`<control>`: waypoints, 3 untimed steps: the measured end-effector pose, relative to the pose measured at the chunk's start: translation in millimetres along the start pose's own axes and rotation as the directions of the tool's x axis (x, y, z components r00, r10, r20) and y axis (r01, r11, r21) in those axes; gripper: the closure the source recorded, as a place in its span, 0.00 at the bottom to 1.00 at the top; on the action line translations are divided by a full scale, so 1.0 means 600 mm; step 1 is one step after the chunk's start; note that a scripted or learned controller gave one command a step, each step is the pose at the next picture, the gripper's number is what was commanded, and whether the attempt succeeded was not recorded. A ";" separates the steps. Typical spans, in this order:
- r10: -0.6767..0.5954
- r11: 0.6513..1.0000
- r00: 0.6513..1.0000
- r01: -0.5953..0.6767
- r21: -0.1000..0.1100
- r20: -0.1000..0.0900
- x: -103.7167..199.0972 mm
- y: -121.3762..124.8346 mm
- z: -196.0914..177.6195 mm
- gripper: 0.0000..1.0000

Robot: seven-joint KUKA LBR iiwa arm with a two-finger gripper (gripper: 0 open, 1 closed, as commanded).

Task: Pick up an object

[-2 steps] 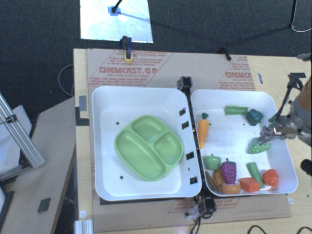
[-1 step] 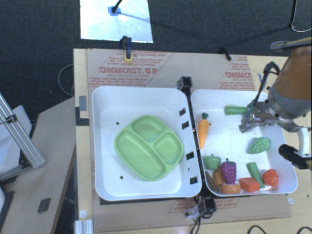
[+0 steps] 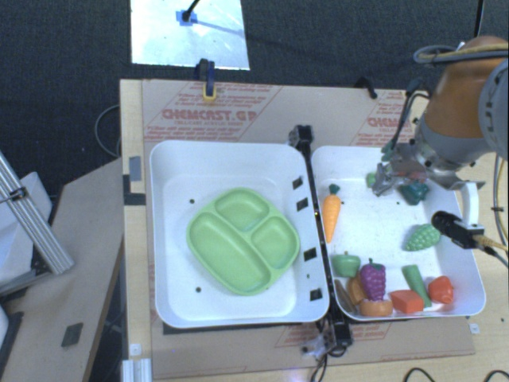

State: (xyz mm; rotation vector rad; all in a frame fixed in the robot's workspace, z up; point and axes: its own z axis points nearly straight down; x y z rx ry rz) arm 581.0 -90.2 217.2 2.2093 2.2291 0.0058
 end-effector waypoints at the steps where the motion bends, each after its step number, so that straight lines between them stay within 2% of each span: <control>1: 0.000 1.000 1.000 0.000 -0.001 0.000 0.064 0.051 -0.028 1.00; 2: 0.009 1.000 1.000 -0.009 0.002 0.001 0.042 0.061 -0.005 1.00; 3: 0.003 1.000 1.000 -0.003 0.004 0.001 0.066 0.050 0.002 1.00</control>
